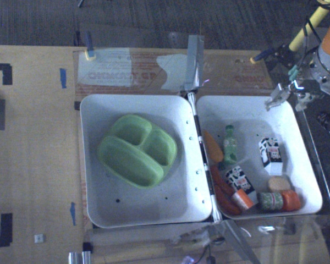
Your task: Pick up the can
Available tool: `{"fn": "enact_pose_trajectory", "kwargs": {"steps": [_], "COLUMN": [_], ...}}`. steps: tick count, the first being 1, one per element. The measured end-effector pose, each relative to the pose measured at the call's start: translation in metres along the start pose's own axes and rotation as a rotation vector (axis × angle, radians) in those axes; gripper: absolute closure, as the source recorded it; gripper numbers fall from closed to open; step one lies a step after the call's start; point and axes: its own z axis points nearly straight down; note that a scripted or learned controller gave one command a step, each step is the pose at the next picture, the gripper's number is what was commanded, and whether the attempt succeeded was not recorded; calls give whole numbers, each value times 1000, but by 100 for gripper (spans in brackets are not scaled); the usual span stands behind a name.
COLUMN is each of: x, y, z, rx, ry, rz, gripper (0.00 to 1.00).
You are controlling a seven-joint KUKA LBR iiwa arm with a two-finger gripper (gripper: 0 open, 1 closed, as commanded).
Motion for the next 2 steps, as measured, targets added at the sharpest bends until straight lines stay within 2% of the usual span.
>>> {"fn": "enact_pose_trajectory", "kwargs": {"steps": [1, 2], "x": [-4, -9], "y": [-1, 21], "z": [-9, 122], "rx": [-3, 4], "ry": [-3, -1], "rz": [145, 553], "gripper": [0, 0]}}
